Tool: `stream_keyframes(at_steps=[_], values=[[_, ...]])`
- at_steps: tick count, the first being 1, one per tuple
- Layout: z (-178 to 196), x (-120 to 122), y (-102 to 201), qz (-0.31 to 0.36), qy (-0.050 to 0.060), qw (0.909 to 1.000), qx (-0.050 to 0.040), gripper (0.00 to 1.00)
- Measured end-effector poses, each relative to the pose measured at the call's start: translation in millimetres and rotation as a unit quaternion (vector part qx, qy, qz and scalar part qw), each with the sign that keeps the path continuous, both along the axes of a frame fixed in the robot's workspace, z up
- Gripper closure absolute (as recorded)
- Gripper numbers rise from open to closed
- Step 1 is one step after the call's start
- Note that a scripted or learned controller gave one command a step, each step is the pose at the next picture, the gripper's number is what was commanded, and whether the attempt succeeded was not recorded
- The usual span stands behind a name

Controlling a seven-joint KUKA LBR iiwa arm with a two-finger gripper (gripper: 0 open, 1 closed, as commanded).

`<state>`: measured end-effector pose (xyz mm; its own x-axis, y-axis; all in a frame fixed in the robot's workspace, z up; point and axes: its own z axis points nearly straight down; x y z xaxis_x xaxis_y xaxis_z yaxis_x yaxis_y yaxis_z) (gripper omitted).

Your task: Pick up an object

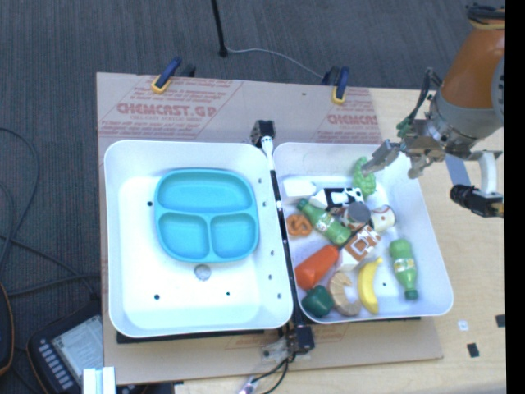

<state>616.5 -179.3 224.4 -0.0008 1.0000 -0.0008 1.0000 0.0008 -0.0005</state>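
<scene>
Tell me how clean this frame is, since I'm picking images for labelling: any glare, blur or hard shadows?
Camera view: lighting soft and even, shadows faint; white bins look bright, near washed out; small toys around the banana are slightly soft; gripper is a bit blurred.

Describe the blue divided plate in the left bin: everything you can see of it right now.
The light blue plastic divided plate lies flat, right way up, in the left white bin, toward its rear and centre. It is a rounded rectangle with a raised rim and three compartments: one wide compartment across the back, two smaller ones along the front. All three look bare. It looks smooth and slightly glossy. Only the bin floor touches it; a small greyish round thing lies just in front, apart from its edge.
</scene>
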Motion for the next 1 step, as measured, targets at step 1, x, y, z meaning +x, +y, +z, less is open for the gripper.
stream_keyframes(at_steps=[1], values=[[-137.3, 52.0, 14.5, 0.001, -0.003, 1.0000, -0.0013, 0.00]])
